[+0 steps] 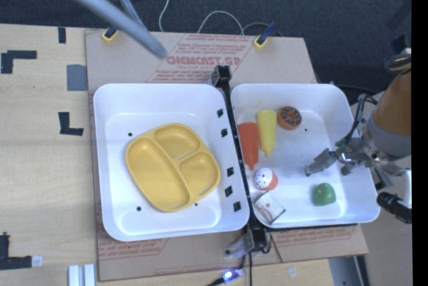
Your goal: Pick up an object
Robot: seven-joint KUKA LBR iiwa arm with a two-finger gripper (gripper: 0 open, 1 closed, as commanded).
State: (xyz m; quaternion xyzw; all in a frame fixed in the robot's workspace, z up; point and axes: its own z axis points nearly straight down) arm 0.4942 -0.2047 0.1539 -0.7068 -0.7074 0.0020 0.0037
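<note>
Green object (324,194), small and rounded, lay in the right bin (314,92) near its front right corner, and it looked the likeliest pick, since the tool (328,161) hung just above and beside it. The fingers seemed spread, one reaching left toward the bin's middle and nothing between them, so the tool held nothing. The main risk, as I judged it, was that a rounded thing would roll or squirt aside if the fingers closed off-centre; the bin's right wall stood close, so a descent could also strike the rim or pin the piece against it. The other contents, an orange piece (248,143) and a yellow piece (267,130) lying side by side near the divider, a brown ring (289,117) behind them and a small white ball (263,178) in front, sat well apart from the tool and seemed safe from a stray knock. The arm (394,111) entered from the right, its wrist bent down over the bin's right edge. A yellow divided plate (172,165) lay in the left bin (107,144).
</note>
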